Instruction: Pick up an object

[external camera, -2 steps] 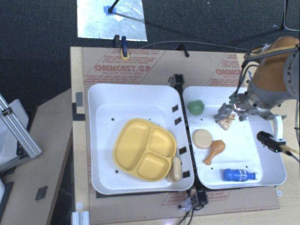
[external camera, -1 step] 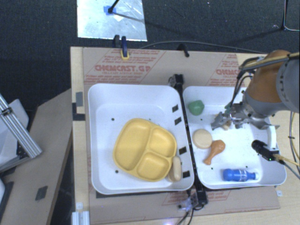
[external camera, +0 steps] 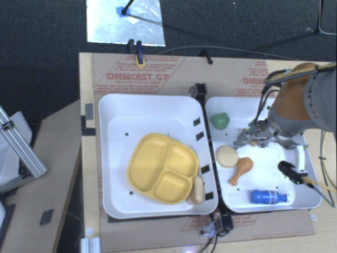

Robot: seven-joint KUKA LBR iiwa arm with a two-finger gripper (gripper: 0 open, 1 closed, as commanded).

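Left bin (external camera: 113,141): yellow sectioned tray (external camera: 162,167); pale oblong piece (external camera: 197,190) touching tray's lower right edge. Right bin (external camera: 310,191): green ball (external camera: 220,120) near upper left corner; round beige disc (external camera: 227,156) just beside orange drumstick (external camera: 240,170); blue bottle (external camera: 268,196) lying flat near front wall. End effector (external camera: 251,137) low in right bin, right of disc, nothing seen gripped; finger state cannot be told.

The arm (external camera: 308,96) comes in from three o'clock, grey with its orange band uppermost, and bends down toward nine o'clock. Its wrist drops low, ending in the hand (external camera: 248,137), whose metal fingers (external camera: 243,139) point toward eight o'clock. Whether they are parted or closed cannot be told.
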